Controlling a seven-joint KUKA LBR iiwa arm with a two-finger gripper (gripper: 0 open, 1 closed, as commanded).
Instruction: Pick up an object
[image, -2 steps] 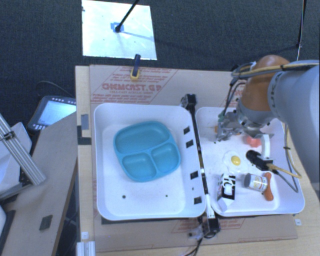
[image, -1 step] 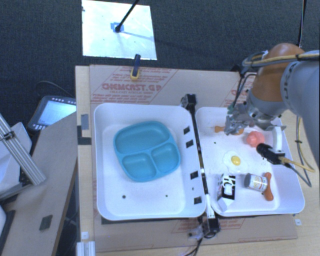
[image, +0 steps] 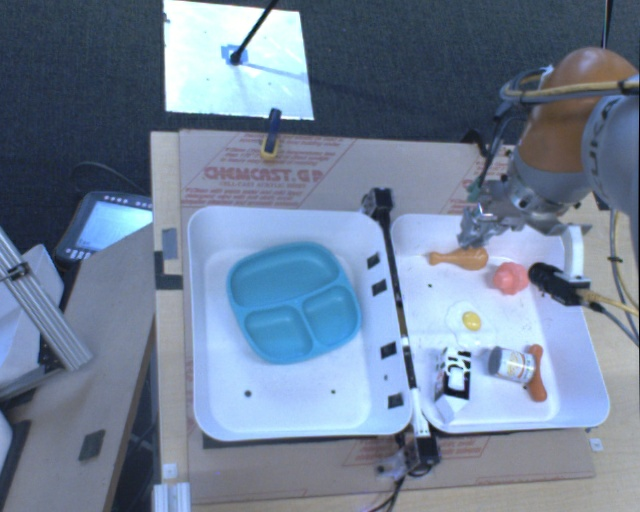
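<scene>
Since the chicken drumstick (image: 459, 259) lies in the right bin's (image: 590, 400) far half, directly under the claw (image: 474, 232), the step is best done by descending straight and closing across its thick end. Whether the claw is released or clenched, I cannot tell.

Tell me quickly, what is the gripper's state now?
Gripper: cannot be told; it hangs just above the drumstick in the right bin.
</scene>
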